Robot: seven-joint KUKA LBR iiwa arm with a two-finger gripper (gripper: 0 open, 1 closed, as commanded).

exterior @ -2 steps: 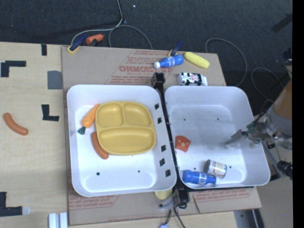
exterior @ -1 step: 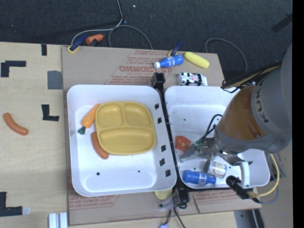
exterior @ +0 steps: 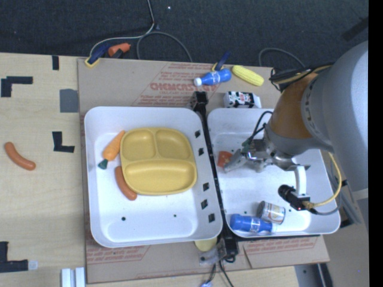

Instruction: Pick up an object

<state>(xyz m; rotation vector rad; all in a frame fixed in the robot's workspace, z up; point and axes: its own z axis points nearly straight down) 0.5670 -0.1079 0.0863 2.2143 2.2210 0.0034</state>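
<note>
One small, perhaps reddish-orange object (exterior: 224, 158)

A robotics lab bench is showing here: two white bins (exterior: 96, 208) are sitting on a cardboard sheet (exterior: 167, 82) with black tape marks (exterior: 15, 85) beside it. Cables (exterior: 161, 28) are trailing over dark carpet (exterior: 60, 11), and toy food is lying around.

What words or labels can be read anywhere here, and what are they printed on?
Red print on the cardboard sheet under the bins: too blurred to read for sure.
Blue bottle label: unreadable.
Small can label: unreadable.
Black-and-white pack: markings too small to read.
</note>
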